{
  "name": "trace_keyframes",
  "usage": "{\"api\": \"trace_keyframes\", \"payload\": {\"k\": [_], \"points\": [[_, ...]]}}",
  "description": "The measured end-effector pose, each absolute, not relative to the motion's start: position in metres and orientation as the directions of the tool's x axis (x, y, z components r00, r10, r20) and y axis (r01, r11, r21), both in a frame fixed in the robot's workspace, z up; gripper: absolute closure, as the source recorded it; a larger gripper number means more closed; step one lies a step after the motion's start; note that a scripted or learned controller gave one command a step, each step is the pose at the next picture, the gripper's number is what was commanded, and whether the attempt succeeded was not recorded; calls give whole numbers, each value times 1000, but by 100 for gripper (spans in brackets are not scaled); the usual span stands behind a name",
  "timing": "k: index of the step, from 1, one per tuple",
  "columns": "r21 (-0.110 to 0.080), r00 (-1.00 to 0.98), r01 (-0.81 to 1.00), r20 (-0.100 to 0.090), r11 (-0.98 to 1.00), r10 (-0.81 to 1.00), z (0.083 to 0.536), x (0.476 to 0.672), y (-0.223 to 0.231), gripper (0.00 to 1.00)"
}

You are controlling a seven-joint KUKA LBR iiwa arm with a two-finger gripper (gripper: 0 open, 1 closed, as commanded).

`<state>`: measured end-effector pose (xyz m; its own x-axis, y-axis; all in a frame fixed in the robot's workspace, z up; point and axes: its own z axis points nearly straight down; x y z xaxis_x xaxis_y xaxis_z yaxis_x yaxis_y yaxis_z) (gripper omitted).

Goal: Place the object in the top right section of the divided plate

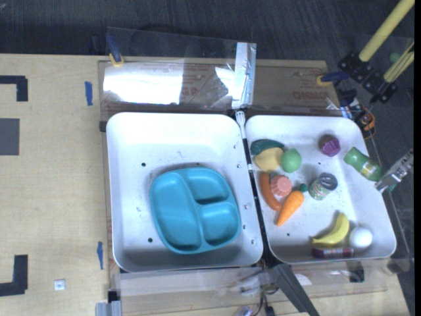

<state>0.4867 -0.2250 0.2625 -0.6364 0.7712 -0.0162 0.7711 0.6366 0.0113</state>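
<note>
Plastic toy foods (289, 207), rounded and glossy, crowd the right bin (299, 130) beside a blue divided plate (172, 210)

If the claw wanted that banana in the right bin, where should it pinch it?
Probably across the middle of the banana, coming straight down from above. It lies flat and curved on the floor of the right bin, so its narrow midsection offers two opposite sides to pinch. Its lower end sits close to the white egg and a dark red item, so the middle leaves more room.
</note>
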Motion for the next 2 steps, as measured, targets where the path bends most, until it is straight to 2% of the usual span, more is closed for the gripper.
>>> {"api": "trace_keyframes", "payload": {"k": [1,2], "points": [[5,-591,807,-8,591,807,438,485,-217,100],[-1,-343,939,0,343,939,334,481,-187,100]]}}
